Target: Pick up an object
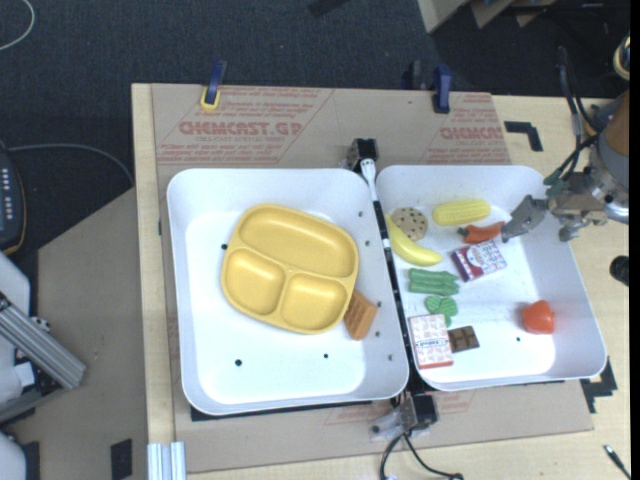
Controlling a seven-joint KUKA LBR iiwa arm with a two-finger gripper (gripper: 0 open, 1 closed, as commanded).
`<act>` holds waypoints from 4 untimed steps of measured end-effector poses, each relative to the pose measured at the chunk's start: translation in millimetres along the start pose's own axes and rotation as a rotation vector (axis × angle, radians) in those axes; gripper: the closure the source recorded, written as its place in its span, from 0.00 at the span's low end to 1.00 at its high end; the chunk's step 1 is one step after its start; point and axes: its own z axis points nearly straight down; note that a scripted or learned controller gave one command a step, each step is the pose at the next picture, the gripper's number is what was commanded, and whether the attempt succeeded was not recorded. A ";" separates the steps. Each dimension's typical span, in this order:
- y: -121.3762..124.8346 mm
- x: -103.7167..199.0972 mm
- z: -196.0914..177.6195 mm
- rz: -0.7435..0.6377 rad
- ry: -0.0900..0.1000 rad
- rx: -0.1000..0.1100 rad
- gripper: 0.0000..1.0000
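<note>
Fingers [518,220] seem apart; rt bin [572,303] on cardboard [300,133].

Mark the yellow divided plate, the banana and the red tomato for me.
yellow divided plate [290,266], camera view, ridge where its compartments meet.
banana [412,248], camera view, middle of its curved body.
red tomato [538,316], camera view, centre of its top.

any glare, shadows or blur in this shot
Camera view: even, soft light; the white bins look bright but keep detail; the yellow plate casts only a faint shadow; the gripper at the right is slightly soft, and small toy food labels are too blurry to read.
</note>
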 end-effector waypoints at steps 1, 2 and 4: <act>2.6 0.1 -6.3 -0.003 -0.003 -0.011 0.00; 6.8 -6.2 40.4 -0.002 -0.001 -0.006 0.00; 8.8 1.9 133.5 -0.002 0.002 -0.012 0.00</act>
